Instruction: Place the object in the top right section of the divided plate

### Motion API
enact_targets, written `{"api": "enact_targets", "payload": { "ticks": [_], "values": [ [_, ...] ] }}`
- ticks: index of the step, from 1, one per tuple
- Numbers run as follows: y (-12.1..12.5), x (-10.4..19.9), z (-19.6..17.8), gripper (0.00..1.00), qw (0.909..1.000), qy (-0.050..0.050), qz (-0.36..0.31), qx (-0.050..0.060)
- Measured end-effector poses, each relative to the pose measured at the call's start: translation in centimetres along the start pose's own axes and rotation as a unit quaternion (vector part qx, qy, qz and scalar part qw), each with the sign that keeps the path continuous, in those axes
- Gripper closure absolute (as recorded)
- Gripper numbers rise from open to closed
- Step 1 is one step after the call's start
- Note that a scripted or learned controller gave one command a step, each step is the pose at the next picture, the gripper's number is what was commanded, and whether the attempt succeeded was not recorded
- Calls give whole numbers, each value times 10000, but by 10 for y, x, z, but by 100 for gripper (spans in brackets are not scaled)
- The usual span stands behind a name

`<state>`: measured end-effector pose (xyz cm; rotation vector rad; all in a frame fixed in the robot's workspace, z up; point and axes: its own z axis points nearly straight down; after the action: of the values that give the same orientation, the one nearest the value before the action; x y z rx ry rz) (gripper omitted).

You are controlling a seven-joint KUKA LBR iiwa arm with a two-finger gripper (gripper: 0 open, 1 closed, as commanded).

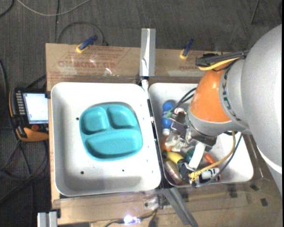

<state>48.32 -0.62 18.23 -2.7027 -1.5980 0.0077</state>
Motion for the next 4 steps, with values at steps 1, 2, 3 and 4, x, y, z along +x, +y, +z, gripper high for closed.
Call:
{"api": "enact_targets", "payload": {
  "ticks": [1, 2, 3, 4],
  "values": [
    [19, -36, 0, 100, 10000, -7, -6, -5],
    [-36, 65, -21, 100, 9996, -4, -283, -3],
    [42, 96, -31, 100, 9964, -22, 852, -14],
    [-21, 35, 1, 100, 9961, -13, 879, 12]
  ]
}}
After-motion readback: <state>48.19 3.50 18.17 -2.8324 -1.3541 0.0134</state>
